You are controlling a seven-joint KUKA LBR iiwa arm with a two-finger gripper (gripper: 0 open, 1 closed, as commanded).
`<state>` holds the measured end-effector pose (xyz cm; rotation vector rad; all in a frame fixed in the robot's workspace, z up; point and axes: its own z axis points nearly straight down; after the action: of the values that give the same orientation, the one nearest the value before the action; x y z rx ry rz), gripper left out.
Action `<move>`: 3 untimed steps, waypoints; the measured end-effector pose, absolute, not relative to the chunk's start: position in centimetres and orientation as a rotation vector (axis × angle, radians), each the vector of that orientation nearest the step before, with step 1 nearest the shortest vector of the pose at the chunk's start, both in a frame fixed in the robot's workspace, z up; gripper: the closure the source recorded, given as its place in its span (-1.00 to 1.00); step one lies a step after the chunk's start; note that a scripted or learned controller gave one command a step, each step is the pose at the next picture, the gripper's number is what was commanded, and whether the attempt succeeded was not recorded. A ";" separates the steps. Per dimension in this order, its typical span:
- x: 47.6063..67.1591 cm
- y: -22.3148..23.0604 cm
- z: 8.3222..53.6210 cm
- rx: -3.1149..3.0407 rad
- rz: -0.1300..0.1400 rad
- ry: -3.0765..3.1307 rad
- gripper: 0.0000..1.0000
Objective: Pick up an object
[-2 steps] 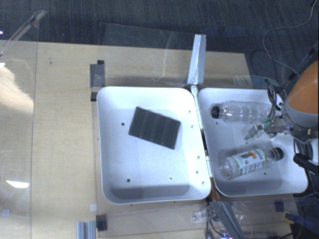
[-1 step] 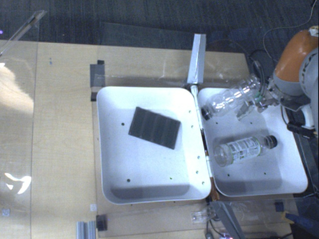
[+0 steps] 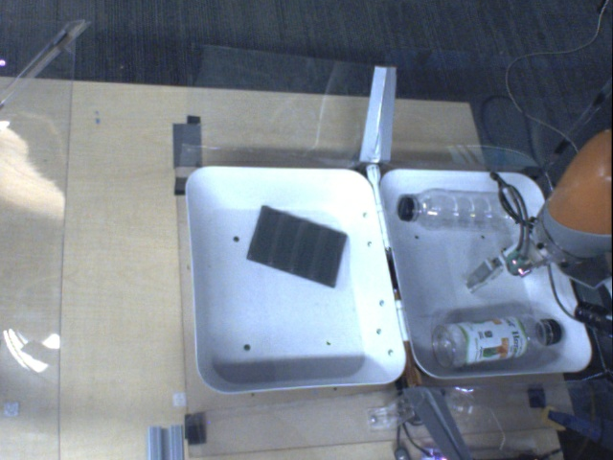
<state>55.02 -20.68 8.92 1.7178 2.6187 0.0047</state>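
- Hovering over the right-hand shallow white bin, the two-finger gripper sits at mid-bin with nothing visibly between its tips; its opening cannot be told.
- Nearest candidate, by my reading: the clear plastic bottle with a printed label, just below the gripper toward the near wall, its long axis running left-right, cap to the right.
- A second clear plastic bottle with a dark cap lies above the gripper along the far wall, also left-right.
- Far left, in the other white bin, lies a flat dark grey rectangular pad.
- Bare floor between both bottles gives descent room; the near wall crowds the labelled bottle.
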 end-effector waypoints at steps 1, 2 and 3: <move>49.2 -20.3 9.0 1.596 0.008 2.688 -1.00; 50.4 -20.4 18.3 1.846 0.005 2.532 -1.00; 52.4 -20.6 9.0 1.824 0.008 2.540 -1.00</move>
<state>52.39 -20.58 9.00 1.8236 2.5400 0.0082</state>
